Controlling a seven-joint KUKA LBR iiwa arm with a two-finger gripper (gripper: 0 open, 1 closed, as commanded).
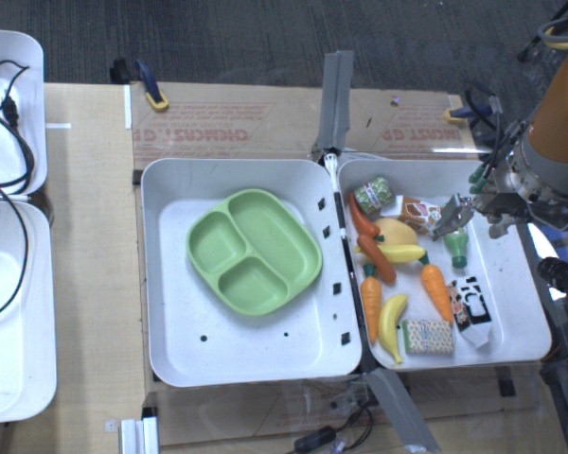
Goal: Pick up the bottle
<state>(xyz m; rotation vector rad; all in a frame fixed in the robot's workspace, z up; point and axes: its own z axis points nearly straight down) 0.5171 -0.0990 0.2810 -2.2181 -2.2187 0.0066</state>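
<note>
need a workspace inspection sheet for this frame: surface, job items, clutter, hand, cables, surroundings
surface: two white bins side by side on a wooden bench; left bin, right bin.
job's things: small green bottle in the right bin, beside the hand.
clutter: green divided plate in the left bin; carrots, bananas, a packet and other toy food in the right bin.
hand: low over the right bin, just above the bottle; grip unclear.
cables: black cables at far left.
surroundings: dark carpet, blue clamp.
</note>
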